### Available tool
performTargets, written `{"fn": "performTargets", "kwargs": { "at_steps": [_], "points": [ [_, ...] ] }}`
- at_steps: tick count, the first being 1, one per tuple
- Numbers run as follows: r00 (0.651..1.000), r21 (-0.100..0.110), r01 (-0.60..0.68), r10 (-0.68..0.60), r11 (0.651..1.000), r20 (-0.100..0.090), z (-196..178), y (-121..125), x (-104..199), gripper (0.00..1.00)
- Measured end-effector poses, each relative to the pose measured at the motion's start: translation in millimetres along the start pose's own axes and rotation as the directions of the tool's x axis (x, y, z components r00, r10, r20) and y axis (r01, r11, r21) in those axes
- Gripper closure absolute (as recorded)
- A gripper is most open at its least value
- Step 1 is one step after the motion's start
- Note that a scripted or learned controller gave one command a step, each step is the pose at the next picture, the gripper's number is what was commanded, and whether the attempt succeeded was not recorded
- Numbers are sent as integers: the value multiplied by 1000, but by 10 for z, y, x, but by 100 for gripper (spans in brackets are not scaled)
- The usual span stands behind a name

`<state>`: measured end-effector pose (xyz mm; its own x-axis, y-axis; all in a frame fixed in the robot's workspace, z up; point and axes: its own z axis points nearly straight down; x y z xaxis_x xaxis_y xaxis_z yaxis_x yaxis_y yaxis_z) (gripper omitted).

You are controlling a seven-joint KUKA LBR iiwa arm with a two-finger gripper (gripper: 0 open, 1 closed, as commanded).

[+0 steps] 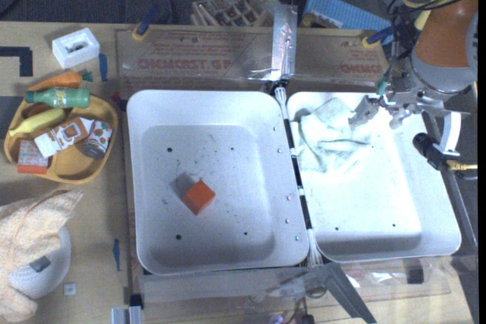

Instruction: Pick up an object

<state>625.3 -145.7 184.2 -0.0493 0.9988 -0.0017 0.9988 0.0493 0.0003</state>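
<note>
Two white bins sit side by side on the bench. The left bin (152,125) holds one orange block (200,196), lying left of its centre, touching nothing else. The right bin (425,231) holds a crumpled pale cloth (328,139) in its upper left part. The gripper (373,107) hangs over the right bin's upper edge, just right of the cloth; whether it is apart or together cannot be told. Nothing shows in its grasp.

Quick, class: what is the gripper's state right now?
Gripper: above the right bin, over the cloth; its state cannot be told.
</note>
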Motion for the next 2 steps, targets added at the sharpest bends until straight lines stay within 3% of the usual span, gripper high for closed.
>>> {"fn": "performTargets", "kwargs": {
  "at_steps": [1, 2],
  "points": [
    [998, -2, 61, -61, 998, -1, 900, -54, -287, 0],
    [1000, -4, -22, 22, 1000, 0, 922, 138, -369, 0]
  ]
}}
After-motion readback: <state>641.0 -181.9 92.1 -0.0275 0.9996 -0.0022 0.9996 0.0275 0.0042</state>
